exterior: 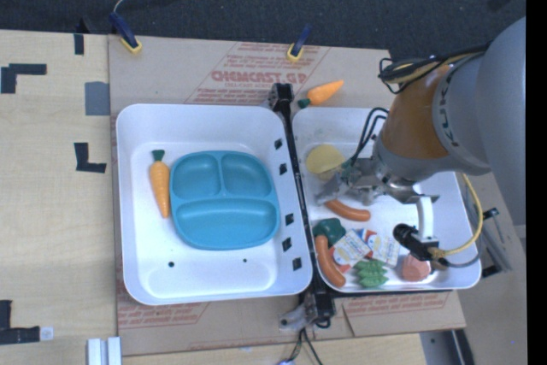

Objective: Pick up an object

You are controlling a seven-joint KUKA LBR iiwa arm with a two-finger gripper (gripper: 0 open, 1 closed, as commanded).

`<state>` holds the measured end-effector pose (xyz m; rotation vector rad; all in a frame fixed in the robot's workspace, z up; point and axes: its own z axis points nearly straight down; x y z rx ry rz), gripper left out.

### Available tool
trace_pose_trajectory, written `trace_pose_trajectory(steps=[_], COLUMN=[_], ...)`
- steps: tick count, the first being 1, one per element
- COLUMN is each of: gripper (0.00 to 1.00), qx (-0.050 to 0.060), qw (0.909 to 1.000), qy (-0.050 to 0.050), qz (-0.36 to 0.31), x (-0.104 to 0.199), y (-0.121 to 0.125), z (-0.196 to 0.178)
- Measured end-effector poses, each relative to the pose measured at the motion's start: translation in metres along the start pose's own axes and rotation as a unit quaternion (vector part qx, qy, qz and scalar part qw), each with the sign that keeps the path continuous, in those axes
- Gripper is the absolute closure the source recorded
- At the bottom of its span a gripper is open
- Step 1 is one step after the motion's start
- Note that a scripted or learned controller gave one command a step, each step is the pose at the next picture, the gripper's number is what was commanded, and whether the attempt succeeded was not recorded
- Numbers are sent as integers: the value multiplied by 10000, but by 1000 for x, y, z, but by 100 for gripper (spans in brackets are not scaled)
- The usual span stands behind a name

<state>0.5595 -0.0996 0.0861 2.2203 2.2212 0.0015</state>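
The gripper (346, 182) hangs just above the toy sausage (347, 209), below the yellow ball (325, 158). I cannot tell its grip. Best go straight down, then squeeze gently.

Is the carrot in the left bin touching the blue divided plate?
Cannot tell. In the camera view the carrot lies right along the left edge of the blue plate, with no plain gap or contact visible between them.
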Motion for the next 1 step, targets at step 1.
trace_pose_trajectory(steps=[1], gripper=[100], qx=[-17], qw=[10000], qy=[-14], qz=[2], x=[-1], y=[1], z=[-10])
